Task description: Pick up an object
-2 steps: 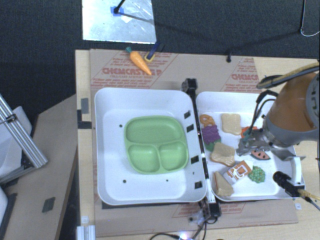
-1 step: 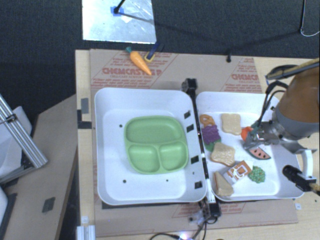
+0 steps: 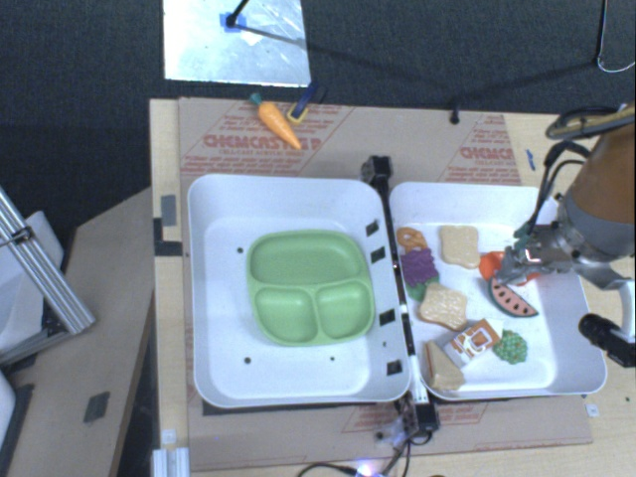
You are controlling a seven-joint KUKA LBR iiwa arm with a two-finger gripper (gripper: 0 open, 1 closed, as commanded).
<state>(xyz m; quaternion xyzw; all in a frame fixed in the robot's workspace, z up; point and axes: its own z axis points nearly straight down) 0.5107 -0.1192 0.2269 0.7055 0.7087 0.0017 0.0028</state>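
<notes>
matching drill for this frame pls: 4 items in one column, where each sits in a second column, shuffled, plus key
Items
1. green divided plate
2. toy carrot
3. watermelon slice
4. purple grapes

Places
A. on the cardboard behind the bins
B. right bin, just below the pincer
C. middle of the left bin
D. right bin, near the divider between the bins

Pairs: 1-C, 2-A, 3-B, 4-D

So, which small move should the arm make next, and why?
Probably lower the hand a little: it sits in the right bin just above the watermelon slice, beside an orange-red piece, and I see nothing held in it.
</notes>
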